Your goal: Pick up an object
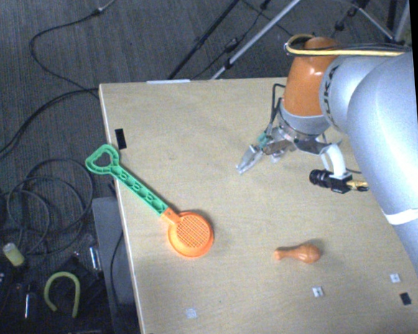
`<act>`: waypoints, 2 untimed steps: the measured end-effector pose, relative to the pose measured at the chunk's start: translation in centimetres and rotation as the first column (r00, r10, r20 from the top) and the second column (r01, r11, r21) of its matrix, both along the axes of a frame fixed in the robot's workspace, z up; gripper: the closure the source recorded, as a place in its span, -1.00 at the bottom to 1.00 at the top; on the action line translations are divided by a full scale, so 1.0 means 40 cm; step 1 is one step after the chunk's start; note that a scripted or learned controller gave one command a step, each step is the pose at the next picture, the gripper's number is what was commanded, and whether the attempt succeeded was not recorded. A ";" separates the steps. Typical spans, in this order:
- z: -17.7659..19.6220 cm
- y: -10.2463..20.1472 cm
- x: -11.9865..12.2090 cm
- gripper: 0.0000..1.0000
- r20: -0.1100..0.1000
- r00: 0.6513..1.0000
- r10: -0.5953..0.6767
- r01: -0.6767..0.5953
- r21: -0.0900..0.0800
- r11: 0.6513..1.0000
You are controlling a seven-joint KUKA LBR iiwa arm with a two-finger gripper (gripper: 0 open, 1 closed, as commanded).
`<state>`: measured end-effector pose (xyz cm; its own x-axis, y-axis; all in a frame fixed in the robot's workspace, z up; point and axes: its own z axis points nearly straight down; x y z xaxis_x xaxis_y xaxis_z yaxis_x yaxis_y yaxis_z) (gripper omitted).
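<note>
In the camera view, the arm [378, 113] comes in from the right side and bends down over the upper right part of the desk [191, 128]. Its end effector [250, 161] is low, close to the desk surface, and points toward the left. The two thin fingers seem to stand a little apart, and nothing is between them.

Two things lie on the desk that could be picked. The first is a toy strainer [154, 203] with a green handle and a round orange head; it lies on the left part of the desk, with the loop of the handle hanging over the left edge. The second is a small orange pear-shaped object [299, 253], lying flat in the lower middle part, well apart from the strainer. The end effector is apart from both of them; the small orange object is nearer to it, but toward the front of the desk.

I judge that the task is in the approach step, with no grasp made yet. For the next move, the arm should bring the end effector above one chosen object, keep the fingers apart on both sides of it, go down, and then close on it before lifting.
</note>
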<state>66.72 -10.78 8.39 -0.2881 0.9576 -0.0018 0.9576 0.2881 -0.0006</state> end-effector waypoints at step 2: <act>0.023 0.002 0.000 -1.00 0.000 1.000 0.000 0.000 -0.001 1.000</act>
<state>66.73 -10.72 9.30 -0.2886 0.9575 -0.0024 0.9575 0.2886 -0.0007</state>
